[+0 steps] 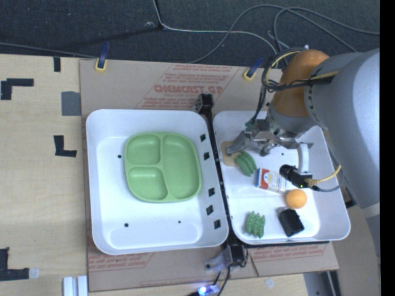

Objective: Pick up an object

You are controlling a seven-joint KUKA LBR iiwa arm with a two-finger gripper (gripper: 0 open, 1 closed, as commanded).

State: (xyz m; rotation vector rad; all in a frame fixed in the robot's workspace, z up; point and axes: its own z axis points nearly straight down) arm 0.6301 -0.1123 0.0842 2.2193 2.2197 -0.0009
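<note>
Gherkin [245, 163] low in the right bin [330, 224], at the gripper [237, 145].
Camera view: the ribbed green gherkin lies just below the fingers, beside a tan disc [229, 157]; whether they touch or pinch it I cannot tell. Near it lie a small carton [268, 180] with red and blue print, unreadable, a smooth orange ball [296, 198], a black block [291, 221] and a knobbly green piece [254, 224]. Left bin [99, 165] holds a green divided plate [163, 167]. Cardboard [179, 88] beneath bears red lettering, too blurred to read.

You saw glossy white plastic bins [99, 165], a smooth matt green plastic tray [163, 167], and brown cardboard [185, 88] underneath them.
</note>
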